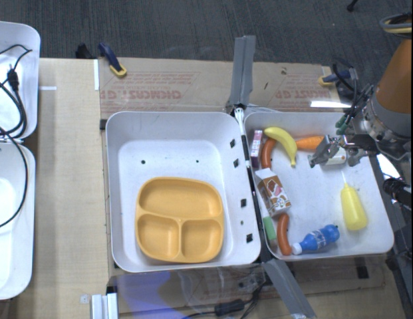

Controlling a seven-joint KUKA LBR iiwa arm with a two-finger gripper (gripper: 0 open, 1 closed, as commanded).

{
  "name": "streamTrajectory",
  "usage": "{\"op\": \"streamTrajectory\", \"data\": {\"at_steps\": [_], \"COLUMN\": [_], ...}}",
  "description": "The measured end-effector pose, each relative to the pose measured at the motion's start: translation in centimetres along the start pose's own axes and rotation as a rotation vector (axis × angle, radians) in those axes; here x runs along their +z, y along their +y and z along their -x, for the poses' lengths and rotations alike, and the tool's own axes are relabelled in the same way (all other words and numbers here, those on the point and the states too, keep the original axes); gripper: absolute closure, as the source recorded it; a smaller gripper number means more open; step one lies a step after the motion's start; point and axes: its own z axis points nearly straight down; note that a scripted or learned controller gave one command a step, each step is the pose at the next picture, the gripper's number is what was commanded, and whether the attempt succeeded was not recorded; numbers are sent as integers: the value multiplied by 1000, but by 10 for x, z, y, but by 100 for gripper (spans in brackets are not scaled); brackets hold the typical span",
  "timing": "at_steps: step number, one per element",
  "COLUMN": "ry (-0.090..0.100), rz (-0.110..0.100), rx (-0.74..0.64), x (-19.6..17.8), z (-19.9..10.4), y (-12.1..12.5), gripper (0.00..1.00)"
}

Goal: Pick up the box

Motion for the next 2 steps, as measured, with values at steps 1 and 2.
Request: {"op": "streamTrajectory", "data": {"at_steps": [1, 2], "ry": [3, 2], "rz": [-1, 0], "rx": [73, 359], "x": [148, 175], "z": [8, 4], "y": [-43, 23], "gripper": [0, 0]}}
